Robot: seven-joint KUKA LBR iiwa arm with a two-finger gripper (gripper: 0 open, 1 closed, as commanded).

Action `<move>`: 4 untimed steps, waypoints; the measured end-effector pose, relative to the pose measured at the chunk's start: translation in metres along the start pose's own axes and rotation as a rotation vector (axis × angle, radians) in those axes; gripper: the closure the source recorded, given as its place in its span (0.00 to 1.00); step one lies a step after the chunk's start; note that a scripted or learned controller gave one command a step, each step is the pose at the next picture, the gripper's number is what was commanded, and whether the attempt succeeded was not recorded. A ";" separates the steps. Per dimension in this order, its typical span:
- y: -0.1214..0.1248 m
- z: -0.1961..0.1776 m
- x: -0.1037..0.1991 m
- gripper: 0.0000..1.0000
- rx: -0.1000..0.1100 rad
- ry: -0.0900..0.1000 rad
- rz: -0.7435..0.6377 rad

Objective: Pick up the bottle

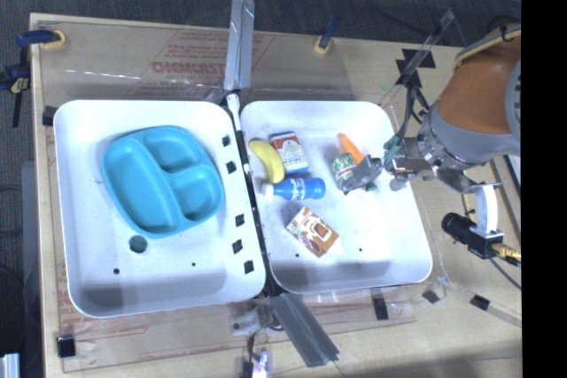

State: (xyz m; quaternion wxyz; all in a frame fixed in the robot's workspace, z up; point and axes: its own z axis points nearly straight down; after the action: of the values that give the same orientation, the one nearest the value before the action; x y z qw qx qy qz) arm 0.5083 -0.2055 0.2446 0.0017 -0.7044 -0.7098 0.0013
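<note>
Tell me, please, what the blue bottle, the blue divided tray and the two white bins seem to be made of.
Bottle: probably plastic, smooth blue body with a white cap, slightly glossy.
Tray: likely molded plastic, uniform blue, rounded compartments, soft sheen.
Bins: probably plastic, matte white, with rounded corners; the material cannot be confirmed from this view.

We see the blue bottle [299,189] lying on its side on the floor of the right bin [399,254], white cap end toward the divider, just beside the banana [267,158].
</note>
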 end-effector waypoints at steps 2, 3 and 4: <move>0.046 0.153 0.055 0.00 -0.002 -0.001 -0.007; 0.045 0.143 0.053 1.00 0.000 -0.005 -0.005; 0.070 0.152 0.049 1.00 -0.004 -0.001 -0.123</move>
State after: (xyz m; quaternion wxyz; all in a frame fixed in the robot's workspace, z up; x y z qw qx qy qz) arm 0.5777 -0.1564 0.0922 -0.0001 -0.6594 -0.7518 0.0001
